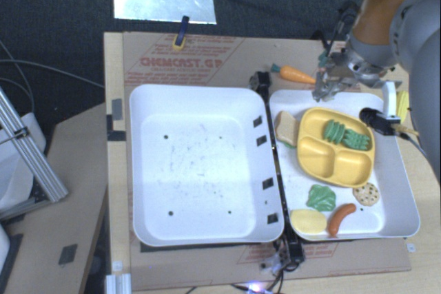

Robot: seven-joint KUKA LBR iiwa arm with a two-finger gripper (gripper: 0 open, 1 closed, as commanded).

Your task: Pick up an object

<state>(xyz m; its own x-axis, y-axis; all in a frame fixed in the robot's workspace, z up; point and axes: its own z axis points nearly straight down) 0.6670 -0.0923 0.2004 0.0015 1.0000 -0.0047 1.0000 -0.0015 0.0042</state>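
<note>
Over the right bin's (pixel 403 217) far rim you see the gripper (pixel 327 85), just beside the carrot (pixel 296 75) | gripper state: cannot tell | yellow divided plate (pixel 331 162) with green beans (pixel 348 135) inside that bin | sausage (pixel 340 217), cookie (pixel 366 194) near its front.

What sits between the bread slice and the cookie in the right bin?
In the camera view, the yellow divided plate lies between the bread slice and the cookie, with green beans in its upper section.
</note>
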